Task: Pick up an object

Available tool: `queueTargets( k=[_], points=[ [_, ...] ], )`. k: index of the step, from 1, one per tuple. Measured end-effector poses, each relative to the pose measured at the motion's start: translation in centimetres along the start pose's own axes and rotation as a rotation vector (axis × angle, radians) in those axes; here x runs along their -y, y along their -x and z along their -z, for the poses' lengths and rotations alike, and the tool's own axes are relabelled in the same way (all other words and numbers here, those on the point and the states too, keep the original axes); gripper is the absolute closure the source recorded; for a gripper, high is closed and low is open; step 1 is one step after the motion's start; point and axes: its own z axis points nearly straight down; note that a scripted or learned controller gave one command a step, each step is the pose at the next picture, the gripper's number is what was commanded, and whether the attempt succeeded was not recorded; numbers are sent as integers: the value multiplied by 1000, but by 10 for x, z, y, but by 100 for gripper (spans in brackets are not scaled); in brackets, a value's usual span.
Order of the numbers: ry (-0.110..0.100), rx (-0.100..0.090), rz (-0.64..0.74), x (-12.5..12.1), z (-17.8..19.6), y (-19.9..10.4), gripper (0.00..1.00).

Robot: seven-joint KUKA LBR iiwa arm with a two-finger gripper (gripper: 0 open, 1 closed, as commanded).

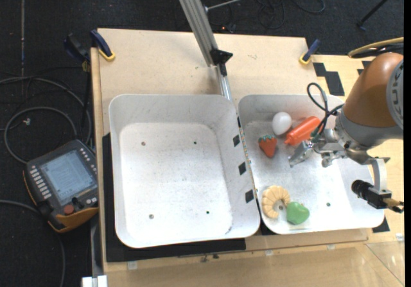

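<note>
The right bin [347,215] holds a white egg-shaped ball [281,122], an orange carrot-like piece [302,130], a red strawberry [268,146], a tan ridged round piece [275,201] and a green lump [297,213]. My gripper [313,153] hangs over the bin's right middle, just below the orange piece and right of the strawberry. Its metal fingers [299,155] point left and down with nothing visible between them.
The left bin [128,119] lies beside the right one. A metal pole [196,16] slants down from the top to the bins' junction. A teach pendant [62,180] sits on the floor at left. Clamps [103,48] grip the board's back corners.
</note>
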Motion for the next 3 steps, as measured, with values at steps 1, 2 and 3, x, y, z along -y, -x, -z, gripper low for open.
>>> queueTargets(
  k=[1, 2, 3],
  points=[
    [6, 2, 0, -1, 13, 1, 100],
    [11, 3, 5, -2, 69, -10, 100],
    [8, 2, 4, -3, 89, -10, 100]
  ],
)
